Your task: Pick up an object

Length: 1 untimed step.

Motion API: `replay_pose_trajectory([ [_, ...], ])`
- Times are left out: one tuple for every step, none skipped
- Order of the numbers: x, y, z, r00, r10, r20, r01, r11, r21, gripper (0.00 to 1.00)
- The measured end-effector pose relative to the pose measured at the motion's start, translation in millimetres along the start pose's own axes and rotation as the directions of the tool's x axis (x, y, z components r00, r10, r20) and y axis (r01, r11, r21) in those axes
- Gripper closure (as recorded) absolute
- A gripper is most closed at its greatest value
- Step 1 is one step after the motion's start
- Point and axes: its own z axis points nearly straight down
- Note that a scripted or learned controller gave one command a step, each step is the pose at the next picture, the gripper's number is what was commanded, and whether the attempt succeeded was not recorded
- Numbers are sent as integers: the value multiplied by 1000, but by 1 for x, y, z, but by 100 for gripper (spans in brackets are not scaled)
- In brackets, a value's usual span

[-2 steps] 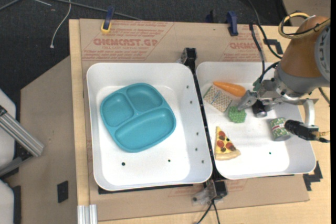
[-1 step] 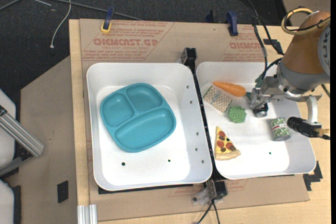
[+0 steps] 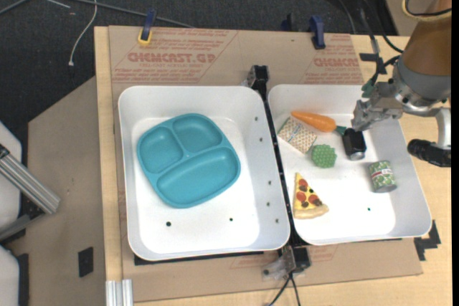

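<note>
Risk: the gripper (image 3: 361, 118), just right of the carrot (image 3: 313, 121), the likeliest pick, might have nudged it aside and lifted nothing. Whether the claw was released or clenched could not be told.

Left bin (image 3: 143, 226), well left of the carrot: teal plate (image 3: 188, 159).

Right bin (image 3: 358, 218), holding the carrot: packet (image 3: 296, 135) and green ball (image 3: 323, 155) just below it, pizza slice (image 3: 308, 197) further below, can (image 3: 382, 176) to its lower right.
</note>
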Motion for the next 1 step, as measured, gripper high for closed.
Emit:
replay_pose_trajectory([
  [10,5,-53,1000,-1,0,1,1000,-1,100],
])
